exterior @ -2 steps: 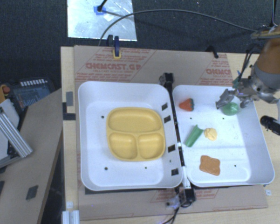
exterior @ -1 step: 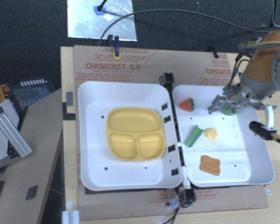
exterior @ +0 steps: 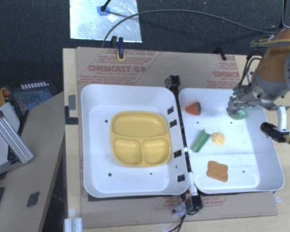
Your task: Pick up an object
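Grey-armed end effector (exterior: 239, 106), grip state impossible to tell, poised over a green object (exterior: 239, 113); lifting apparently comes next.

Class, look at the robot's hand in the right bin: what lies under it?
A pale green object peeks out beneath the hand, on the right bin floor. The hand covers most of it, so its shape and any grip stay hidden.

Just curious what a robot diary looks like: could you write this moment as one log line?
task: pick up object | end effector: low in right bin, far side, over green item | grasp: unclear | yellow tray: left bin
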Controlling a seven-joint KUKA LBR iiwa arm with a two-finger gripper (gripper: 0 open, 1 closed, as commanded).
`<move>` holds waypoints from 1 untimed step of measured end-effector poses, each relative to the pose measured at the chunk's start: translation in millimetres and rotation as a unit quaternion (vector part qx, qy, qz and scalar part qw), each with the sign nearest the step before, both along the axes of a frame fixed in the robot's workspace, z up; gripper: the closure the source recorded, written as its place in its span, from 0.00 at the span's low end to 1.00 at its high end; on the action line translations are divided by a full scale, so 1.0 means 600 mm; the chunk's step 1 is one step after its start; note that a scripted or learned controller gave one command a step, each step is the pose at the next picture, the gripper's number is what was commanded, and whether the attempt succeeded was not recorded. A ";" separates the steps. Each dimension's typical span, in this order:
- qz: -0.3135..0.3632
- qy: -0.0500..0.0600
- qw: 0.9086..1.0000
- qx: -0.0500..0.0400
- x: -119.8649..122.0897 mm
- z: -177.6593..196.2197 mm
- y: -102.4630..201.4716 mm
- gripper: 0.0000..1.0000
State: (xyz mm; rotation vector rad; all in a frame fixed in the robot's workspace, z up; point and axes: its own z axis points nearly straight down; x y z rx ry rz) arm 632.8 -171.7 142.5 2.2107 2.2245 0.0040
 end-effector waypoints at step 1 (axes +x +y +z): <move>-0.001 0.000 1.000 0.000 -0.004 0.105 -0.002 1.00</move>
